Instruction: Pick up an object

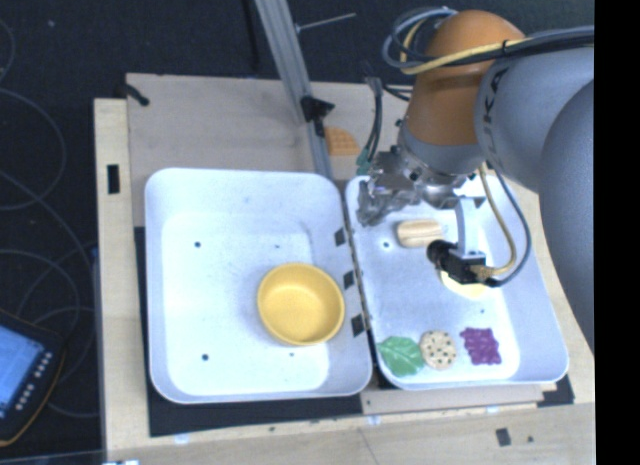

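Yellow bowl (300, 303) sits alone in the left bin (180, 213); in the right bin (530, 353) the gripper (385, 193) hangs at the far-left corner (whether it grips anything, I cannot tell). Just right of it lies a tan bread-like piece (418, 232), long axis across.

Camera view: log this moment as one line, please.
tool over right bin, far-left corner | nothing seen held | yellow bowl in left bin

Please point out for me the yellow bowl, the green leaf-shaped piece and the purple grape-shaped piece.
Round yellow bowl (299, 304): camera view, on its inner bottom.
Flat green leaf-shaped piece (400, 355): camera view, on its middle.
Small purple grape-shaped piece (482, 346): camera view, on its middle.
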Action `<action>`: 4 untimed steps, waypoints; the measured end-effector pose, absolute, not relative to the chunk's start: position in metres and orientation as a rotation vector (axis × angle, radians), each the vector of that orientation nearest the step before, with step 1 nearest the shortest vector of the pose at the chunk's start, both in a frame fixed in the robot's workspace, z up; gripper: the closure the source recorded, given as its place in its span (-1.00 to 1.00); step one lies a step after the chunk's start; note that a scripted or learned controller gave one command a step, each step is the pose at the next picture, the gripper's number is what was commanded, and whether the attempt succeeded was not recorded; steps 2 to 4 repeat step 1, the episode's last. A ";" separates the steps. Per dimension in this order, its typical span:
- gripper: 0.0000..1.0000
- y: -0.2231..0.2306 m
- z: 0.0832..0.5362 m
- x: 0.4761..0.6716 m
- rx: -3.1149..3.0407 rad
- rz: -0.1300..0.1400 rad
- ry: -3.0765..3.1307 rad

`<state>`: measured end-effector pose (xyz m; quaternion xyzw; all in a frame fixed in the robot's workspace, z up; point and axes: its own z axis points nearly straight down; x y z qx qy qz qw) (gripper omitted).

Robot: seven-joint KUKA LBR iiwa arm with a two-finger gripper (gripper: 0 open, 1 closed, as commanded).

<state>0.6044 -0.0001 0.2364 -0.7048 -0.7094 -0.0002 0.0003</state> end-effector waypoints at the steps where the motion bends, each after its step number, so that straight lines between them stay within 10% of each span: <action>1: 1.00 0.046 0.243 0.601 -2.213 -0.005 -2.230; 4: 1.00 0.046 0.243 0.601 -2.213 -0.005 -2.230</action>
